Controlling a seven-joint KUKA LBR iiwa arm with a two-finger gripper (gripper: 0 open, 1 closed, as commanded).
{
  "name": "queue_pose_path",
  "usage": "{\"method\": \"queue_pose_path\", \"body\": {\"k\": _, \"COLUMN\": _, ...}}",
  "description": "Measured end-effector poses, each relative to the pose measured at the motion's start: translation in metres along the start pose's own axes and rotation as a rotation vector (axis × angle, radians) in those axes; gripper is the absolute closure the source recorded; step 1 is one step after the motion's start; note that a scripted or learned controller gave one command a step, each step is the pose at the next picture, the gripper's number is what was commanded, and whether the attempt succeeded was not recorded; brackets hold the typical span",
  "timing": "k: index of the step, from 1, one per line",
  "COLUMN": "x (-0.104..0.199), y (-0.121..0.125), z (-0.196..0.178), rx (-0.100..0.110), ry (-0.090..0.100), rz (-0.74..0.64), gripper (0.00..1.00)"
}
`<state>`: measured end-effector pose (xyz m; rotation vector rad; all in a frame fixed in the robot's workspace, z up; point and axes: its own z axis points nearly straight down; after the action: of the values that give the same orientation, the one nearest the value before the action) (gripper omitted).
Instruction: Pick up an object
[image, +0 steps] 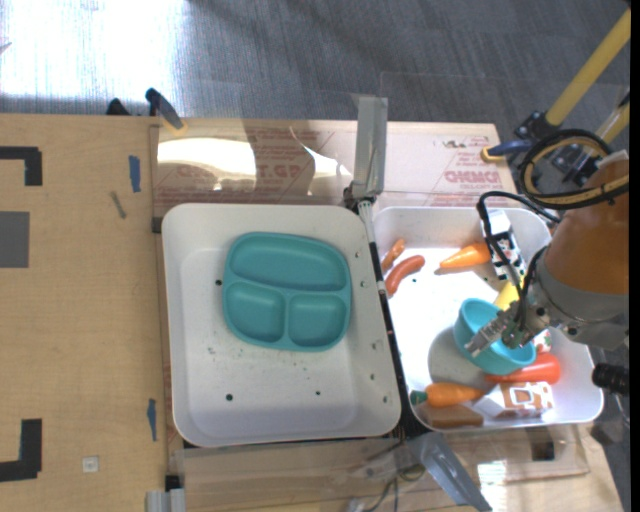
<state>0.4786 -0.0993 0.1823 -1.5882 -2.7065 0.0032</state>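
Observation:
My gripper (492, 336) is low over the right bin (575, 405), reaching in from the right. Its fingers are closed on the rim of a blue bowl (478, 322). The bowl is tilted, and a grey shadow lies on the bin floor below and to its left. Around it are a red block (532, 371) and an orange carrot (450, 394) in front. A white and orange box (525, 399) sits by the front wall. A yellow piece (507, 294) pokes out just behind the bowl.
Toward the back of the right bin lie a red sausage (404, 269), a small orange piece (392, 250) and another carrot (466, 258). The left bin (190, 400) holds a teal divided plate (286, 290). Cables and the arm crowd the right side.

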Motion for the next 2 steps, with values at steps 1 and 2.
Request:
{"method": "queue_pose_path", "body": {"k": 1, "x": -0.0905, "y": 0.0768, "z": 0.0850, "rx": -0.015, "ry": -0.005, "rz": -0.114, "gripper": 1.00}}
{"method": "queue_pose_path", "body": {"k": 2, "x": -0.0908, "y": 0.0756, "z": 0.0866, "rx": -0.013, "ry": -0.005, "rz": -0.113, "gripper": 0.00}}
